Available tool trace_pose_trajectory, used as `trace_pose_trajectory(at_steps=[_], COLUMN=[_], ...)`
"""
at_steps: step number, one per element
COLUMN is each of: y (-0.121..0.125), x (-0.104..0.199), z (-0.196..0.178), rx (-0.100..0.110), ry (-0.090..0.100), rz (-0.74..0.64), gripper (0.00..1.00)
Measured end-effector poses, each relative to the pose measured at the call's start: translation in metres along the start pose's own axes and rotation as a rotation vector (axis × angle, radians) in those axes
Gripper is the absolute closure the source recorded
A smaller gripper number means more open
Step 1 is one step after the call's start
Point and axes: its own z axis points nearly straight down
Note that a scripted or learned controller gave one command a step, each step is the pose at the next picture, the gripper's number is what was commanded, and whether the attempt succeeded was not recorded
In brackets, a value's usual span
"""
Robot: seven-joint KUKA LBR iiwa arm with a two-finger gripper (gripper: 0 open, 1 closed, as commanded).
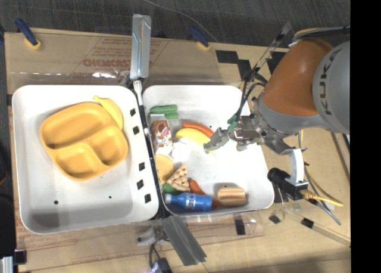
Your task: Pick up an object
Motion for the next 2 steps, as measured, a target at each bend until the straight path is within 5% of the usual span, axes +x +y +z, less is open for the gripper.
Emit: trace_pose_trajectory(at_steps=[1, 2], y=[0.055, -0.024], x=[0.009, -0.029], z=[0.127, 0.145], rx=[0.001, -0.003], ry=[0.001, 0.000], rz=[0.268, 0.223], gripper=[0.00, 0.00])
